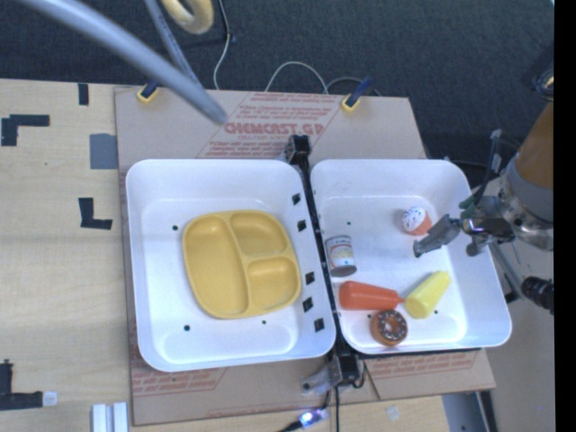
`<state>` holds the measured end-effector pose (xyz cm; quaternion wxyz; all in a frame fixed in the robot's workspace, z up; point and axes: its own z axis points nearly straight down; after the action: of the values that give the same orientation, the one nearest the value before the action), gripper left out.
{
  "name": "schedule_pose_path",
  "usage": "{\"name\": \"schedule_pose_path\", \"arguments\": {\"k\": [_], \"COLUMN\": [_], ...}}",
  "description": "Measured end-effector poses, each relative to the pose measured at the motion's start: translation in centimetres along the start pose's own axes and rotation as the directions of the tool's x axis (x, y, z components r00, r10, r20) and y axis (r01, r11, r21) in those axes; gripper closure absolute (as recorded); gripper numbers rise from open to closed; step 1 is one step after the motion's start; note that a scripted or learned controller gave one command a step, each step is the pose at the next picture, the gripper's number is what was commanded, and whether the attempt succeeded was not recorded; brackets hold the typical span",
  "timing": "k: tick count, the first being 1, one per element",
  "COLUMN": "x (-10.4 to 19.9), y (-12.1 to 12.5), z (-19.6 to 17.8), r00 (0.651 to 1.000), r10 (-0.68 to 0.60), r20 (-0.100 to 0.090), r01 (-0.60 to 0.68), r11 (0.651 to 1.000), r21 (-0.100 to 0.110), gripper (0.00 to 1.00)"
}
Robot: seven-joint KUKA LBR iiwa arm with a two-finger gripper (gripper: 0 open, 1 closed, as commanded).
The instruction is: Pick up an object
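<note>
The right bin (450, 180) holds a small white egg-like toy with an orange part (415, 220), a little silver can (341, 255), an orange carrot-shaped piece (366, 295), a yellow wedge (427, 294) and a brown donut (390, 328). My gripper (440, 233) reaches in from the right edge of this bin, hovering just right of the egg toy and above the yellow wedge. Nothing shows between its fingers.
A yellow divided plate (241, 263) lies in the left bin (148, 241). A black divider with clips (308, 241) joins the two bins. A grey pole (117, 39) crosses the upper left, above the cardboard base (270, 124).
</note>
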<state>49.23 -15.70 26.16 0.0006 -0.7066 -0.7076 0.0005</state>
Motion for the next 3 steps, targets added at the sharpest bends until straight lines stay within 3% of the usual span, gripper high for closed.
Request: {"name": "schedule_pose_path", "arguments": {"k": [2,3], "x": [0.2,-0.6], "y": [-0.2,0.3], "z": [10.8,14.8], "r00": [1.0,1.0], "r10": [0.001,0.002], "r20": [-0.001,0.005], "r01": [-0.001,-0.002], "r11": [1.0,1.0], "r21": [0.006,-0.015], "gripper": [0.0,0.0]}}
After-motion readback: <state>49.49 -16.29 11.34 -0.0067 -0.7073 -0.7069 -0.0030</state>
